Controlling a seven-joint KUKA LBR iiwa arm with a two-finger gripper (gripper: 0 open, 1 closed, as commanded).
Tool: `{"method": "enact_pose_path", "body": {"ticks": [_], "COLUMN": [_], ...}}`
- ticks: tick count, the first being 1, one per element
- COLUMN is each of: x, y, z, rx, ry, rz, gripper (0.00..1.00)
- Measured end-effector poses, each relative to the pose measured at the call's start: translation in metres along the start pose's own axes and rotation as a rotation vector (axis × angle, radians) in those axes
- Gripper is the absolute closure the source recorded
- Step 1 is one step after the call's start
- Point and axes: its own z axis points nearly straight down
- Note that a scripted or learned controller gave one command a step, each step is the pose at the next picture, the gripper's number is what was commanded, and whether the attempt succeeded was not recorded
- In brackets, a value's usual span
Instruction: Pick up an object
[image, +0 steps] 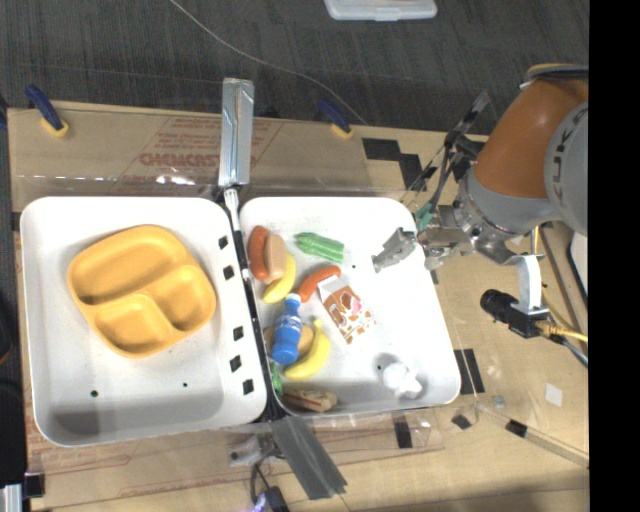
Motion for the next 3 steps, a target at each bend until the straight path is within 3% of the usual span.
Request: {"method": "enact_pose_path", "body": {"ticks": [1,2,3], "x": [0.059,0.058,0.058], "y": [0.03,0.032,0.032], "z": [0.144,0.129,0.129], "rx": [0.009,0.002,0.003], "ry": [0.002,0.001,0.001], "rz": [0.121,0.118,0.118], "gripper": [0.0,1.0,0.0]}}
